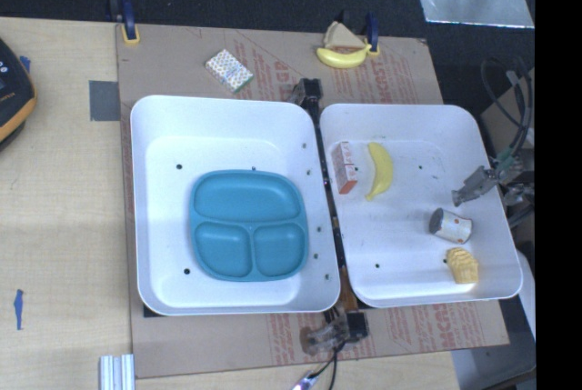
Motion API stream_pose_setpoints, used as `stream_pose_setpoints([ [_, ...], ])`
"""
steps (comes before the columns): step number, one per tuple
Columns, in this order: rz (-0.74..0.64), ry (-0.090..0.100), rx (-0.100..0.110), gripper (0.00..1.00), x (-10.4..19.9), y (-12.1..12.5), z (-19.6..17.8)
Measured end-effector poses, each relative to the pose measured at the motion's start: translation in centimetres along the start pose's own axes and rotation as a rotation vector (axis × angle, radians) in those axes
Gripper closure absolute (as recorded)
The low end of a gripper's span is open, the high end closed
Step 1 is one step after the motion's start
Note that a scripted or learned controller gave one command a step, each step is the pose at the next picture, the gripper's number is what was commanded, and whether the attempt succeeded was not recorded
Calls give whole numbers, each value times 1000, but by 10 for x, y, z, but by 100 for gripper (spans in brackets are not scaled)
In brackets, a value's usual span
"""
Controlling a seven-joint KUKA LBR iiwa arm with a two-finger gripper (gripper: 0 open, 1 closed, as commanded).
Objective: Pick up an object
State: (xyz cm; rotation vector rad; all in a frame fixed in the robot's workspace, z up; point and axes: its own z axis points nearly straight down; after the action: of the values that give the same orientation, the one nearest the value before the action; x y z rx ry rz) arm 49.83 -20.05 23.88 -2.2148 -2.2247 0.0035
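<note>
The hand [473, 188] shows at the right bin's [414, 293] right rim, reaching in over the wall from the side; it is small and dark against the white, and whether it is spread or pressed together cannot be told. Nothing is seen held in it.

All places here are given relative to the right bin. Inside it, near its left wall, a small carton [343, 166] with a red-brown face lies flat, and a yellow banana [380, 170] lies just beside the carton on its right. Toward the right side of the bin, below the hand, a small cup [450, 225] with a grey end lies on its side. Near the bin's lower right corner sits a yellow ridged piece [463, 266].

To the bin's left, touching it, is the left bin [150, 120], which holds a blue divided plate [247, 225]. Beyond the right bin's top edge, on the tabletop [55, 225], lie a second banana [342, 57] and a patterned square packet [228, 69].
</note>
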Motion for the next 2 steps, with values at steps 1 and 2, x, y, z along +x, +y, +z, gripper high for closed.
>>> stream_pose_setpoints([
  [1, -2, -1, 1, 0, 69, 25, 53],
  [2, -1, -1, 2, 0, 85, 114, 135],
])
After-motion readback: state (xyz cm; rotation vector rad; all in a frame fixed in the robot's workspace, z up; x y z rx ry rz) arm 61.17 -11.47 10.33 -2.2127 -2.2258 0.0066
